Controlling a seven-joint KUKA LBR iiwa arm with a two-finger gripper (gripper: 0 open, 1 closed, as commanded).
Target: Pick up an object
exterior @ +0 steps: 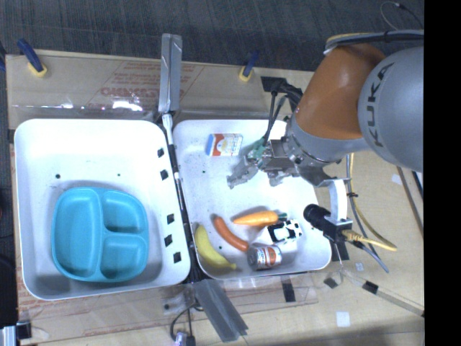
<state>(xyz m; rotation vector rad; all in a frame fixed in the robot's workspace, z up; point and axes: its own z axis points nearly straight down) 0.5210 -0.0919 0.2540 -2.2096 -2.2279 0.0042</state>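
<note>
The task looks barely begun. The grey metal claw (243, 170) hovers mid-frame over the right white bin (193, 157), its fingers apart with nothing between them. The candidates lie lower in that bin: an orange plastic carrot (253, 218), a red sausage (230, 235), a yellow banana (207, 251) and a small tin can (265, 256). Choosing, descending, closing and lifting all remain.

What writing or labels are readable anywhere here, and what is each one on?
"KUKA" – dark letters on the grey arm casing, running sideways.
Small carton in the right bin: printed, too blurred to read.
Can near the banana: label too small to read.
Bench behind the bins: faint reddish print, not legible.
</note>
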